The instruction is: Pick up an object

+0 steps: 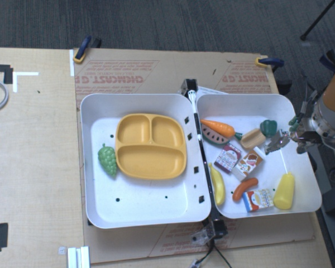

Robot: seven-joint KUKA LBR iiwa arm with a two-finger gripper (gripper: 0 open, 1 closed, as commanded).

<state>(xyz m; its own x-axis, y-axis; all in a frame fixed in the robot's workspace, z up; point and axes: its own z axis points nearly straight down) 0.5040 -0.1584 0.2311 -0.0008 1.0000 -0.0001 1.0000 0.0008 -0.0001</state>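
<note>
While the arm is reaching in at the right edge, the left bin is carrying a yellow divided plate near its middle, with green grapes touching the plate's left rim, long axis running toward the bin's front edge.

The right bin is holding the clutter. A banana is lying along its left wall, pointing front to back. A carrot is sitting near the back-left corner, long axis left-right, tip pointing right, with a watermelon slice just under it. Two small cartons are sitting mid-bin, touching. A sausage is lying tilted, upper end toward the right. A small box and a yellow corn-like piece are sitting by the front-right corner, the latter roughly upright in frame. A tan piece is touching a green one near the back.

The gripper is hanging over the right edge of that bin, just right of the tan piece; nothing is showing between its fingers, and their spread isn't readable.
</note>
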